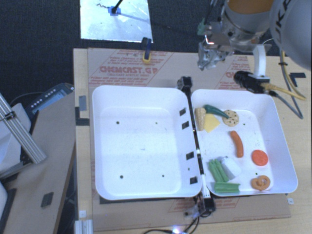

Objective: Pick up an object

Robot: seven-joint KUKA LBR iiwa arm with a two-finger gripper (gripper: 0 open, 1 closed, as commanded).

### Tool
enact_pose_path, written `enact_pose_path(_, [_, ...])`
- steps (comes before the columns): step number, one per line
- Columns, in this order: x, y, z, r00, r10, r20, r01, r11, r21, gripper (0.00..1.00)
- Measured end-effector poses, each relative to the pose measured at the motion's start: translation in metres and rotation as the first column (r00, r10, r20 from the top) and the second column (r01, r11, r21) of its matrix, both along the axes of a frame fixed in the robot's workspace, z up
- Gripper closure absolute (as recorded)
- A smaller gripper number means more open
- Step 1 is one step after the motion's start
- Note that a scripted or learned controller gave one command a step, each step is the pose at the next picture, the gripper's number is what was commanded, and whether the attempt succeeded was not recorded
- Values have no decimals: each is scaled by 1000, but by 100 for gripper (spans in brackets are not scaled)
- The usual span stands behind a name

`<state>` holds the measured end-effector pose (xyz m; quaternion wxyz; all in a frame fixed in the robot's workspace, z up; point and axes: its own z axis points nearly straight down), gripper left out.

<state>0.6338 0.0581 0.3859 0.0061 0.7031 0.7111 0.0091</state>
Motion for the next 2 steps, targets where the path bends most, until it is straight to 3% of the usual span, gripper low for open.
enact_pose_path(1, [-23,53,-131,999,-2,-33,2,1000,-3,100])
enact_pose_path(2, [-51,112,-21,1000,1,-10,-1,1000,2,100])
